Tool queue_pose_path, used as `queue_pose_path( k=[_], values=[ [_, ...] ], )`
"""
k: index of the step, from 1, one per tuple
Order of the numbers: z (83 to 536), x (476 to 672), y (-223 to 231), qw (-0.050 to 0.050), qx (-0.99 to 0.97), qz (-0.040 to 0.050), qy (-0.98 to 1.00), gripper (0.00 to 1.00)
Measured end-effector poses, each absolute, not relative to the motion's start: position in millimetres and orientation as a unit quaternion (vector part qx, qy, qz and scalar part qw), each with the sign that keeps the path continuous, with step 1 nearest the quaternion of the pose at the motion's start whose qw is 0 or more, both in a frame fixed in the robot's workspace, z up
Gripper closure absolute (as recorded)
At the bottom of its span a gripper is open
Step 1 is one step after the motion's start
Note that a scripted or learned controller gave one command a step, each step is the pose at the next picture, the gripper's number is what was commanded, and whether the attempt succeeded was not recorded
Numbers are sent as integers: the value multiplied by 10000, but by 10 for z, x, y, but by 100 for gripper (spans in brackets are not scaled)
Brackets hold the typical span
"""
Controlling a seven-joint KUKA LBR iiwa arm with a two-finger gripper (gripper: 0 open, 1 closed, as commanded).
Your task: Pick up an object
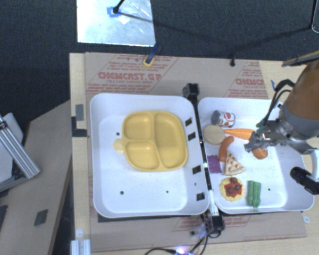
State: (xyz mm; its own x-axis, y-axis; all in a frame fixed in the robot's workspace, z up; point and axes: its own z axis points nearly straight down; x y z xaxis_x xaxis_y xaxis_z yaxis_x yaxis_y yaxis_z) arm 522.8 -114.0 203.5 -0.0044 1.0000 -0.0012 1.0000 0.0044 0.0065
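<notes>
Where carrot [242, 133] lies, tool [253, 144] beside

Two white bins [103, 158], one yellow plate [150, 141]

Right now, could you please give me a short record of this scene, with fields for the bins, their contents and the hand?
left bin: holds a yellow divided plate
right bin: holds toy food
toy food: carrot, sausage, pizza slice, small round pizza, green vegetable, purple piece, can, beige round piece
hand: low over the right bin, beside the carrot's tip
grasp: cannot tell
</notes>
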Motion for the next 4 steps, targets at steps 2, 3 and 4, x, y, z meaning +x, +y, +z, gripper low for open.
queue_pose_path(
  k=[2, 3, 4],
  values=[
    [2180, 5318, -574, -1, 7035, 13, 7107, 100],
    [2139, 5347, 16, -8, 7034, 13, 7108, 100],
    [2214, 5324, 463, -3, 7037, 15, 7105, 100]
  ],
)
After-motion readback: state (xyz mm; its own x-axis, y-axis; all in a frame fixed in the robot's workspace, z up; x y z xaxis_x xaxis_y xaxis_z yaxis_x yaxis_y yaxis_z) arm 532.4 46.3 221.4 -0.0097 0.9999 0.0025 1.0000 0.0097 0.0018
